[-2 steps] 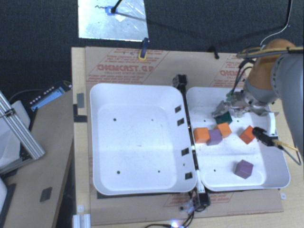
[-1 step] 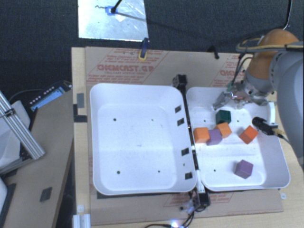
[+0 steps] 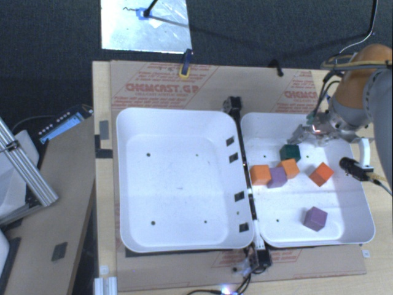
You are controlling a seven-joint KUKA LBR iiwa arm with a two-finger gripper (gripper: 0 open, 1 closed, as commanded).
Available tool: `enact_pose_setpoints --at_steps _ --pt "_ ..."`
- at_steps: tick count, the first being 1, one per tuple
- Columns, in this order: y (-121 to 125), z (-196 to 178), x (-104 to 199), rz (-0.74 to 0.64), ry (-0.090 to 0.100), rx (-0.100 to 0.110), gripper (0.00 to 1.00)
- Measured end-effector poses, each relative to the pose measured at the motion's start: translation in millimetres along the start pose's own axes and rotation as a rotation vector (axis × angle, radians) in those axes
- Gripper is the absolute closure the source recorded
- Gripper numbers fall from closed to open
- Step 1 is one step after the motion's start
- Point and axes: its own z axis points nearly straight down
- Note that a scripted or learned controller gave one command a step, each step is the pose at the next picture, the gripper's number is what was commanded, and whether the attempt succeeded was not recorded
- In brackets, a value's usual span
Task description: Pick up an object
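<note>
The right bin (image 3: 356,226) holds several small blocks. A dark green block (image 3: 290,152) lies near its back. Just in front of it sit an orange block (image 3: 260,174), a purple block (image 3: 277,177) and a smaller orange block (image 3: 290,168), packed close together. Another orange block (image 3: 321,174) lies to their right, and a second purple block (image 3: 315,218) sits alone near the front. My gripper (image 3: 305,132) hangs over the back of the right bin, just behind and slightly right of the green block. Nothing shows in its grasp.
The left bin (image 3: 178,183) stands beside the right one, with a black-clipped divider (image 3: 242,165) between them. The grey arm with its orange band (image 3: 362,78) comes in over the right bin's far right corner. A shiny sheet (image 3: 146,17) lies behind the bench.
</note>
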Motion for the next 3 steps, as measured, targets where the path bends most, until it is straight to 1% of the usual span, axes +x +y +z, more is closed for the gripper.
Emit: enact_pose_setpoints --at_steps 1,2,3 --pt "15 0 59 -0.01 0.003 0.0 0.0" --pt "-50 1 12 0.003 0.001 0.005 0.0" --pt "-46 -11 15 -0.004 0.0 -0.002 1.0"
